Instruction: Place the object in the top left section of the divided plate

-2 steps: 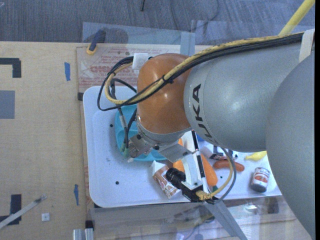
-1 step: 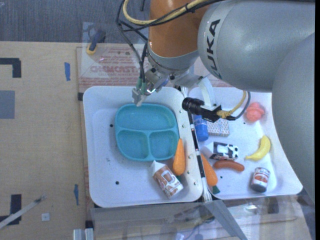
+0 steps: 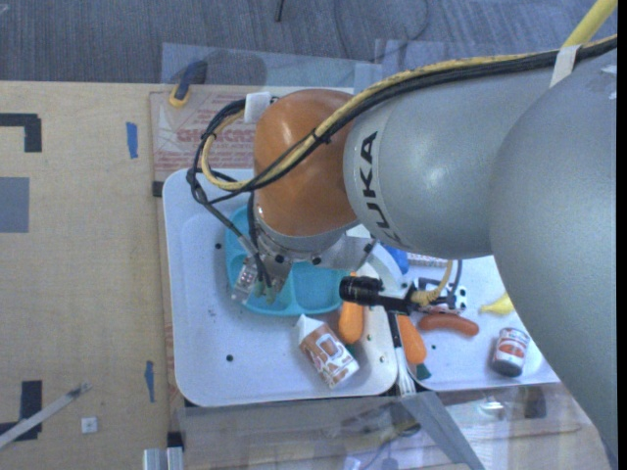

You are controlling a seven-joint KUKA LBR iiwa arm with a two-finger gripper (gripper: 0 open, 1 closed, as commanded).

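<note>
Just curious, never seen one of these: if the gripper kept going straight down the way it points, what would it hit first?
Probably the blue divided plate; the gripper points down at its left part, though depth is unclear.

Blue divided plate (image 3: 294, 292), left bin, arm-covered

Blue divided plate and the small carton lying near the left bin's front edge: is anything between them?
No. In the camera view, bare white bin floor separates the blue divided plate from the carton.

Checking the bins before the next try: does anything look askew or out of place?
Yes. An orange carrot-like toy lies across the rim between the two bins, in neither. A small carton lies tipped on its side in the left bin.
</note>
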